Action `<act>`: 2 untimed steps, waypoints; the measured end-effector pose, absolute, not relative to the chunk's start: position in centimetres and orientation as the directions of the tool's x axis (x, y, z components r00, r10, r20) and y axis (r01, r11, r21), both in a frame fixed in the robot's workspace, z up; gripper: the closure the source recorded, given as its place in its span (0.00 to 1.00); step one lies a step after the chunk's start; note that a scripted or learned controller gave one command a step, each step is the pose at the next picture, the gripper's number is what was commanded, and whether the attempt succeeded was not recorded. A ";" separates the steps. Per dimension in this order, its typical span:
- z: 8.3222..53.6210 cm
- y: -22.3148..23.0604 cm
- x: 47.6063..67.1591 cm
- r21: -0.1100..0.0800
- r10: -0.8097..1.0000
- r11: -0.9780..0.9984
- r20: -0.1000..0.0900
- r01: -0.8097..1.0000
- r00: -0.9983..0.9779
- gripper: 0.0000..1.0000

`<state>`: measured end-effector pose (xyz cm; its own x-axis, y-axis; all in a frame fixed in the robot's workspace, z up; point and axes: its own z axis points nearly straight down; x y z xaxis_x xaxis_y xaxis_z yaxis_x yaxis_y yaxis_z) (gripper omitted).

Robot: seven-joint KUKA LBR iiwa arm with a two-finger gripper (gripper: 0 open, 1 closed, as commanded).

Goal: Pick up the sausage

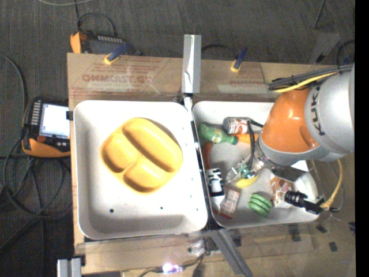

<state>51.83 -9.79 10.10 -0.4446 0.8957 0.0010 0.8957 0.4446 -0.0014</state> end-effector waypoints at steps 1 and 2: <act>18.3 -1.9 49.4 -0.003 0.939 0.344 0.000 0.939 -0.344 1.00; 18.2 2.9 48.3 -0.004 0.991 -0.134 -0.001 0.991 0.134 1.00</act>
<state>48.34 2.93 18.25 0.1339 0.9910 -0.0012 0.9910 -0.1339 -0.0039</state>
